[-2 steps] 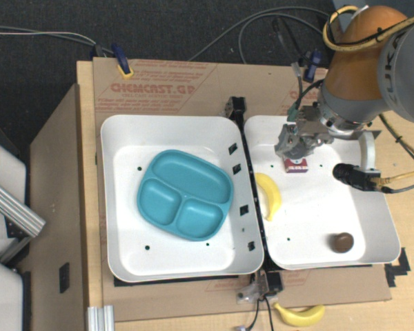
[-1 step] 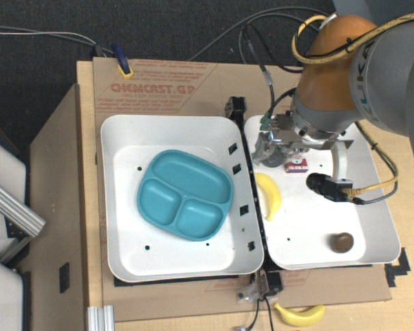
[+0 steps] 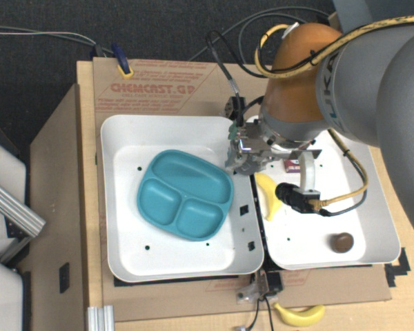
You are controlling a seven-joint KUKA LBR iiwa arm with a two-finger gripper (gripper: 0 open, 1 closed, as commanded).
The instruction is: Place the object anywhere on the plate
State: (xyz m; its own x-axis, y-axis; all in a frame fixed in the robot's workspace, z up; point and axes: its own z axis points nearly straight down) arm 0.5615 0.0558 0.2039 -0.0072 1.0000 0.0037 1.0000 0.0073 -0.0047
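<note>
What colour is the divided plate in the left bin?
Teal blue. The plate shows plainly in the camera view, lying in the left bin.

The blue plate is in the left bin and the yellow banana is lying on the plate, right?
Not quite. The camera view shows the blue plate in the left bin, but the yellow banana lies in the right bin, off the plate.

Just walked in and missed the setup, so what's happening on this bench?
The arm reaches in from the right, its gripper low at the right bin's left edge, beside a yellow banana. The blue divided plate sits in the left bin with nothing on it. A small brown object lies in the right bin.
</note>
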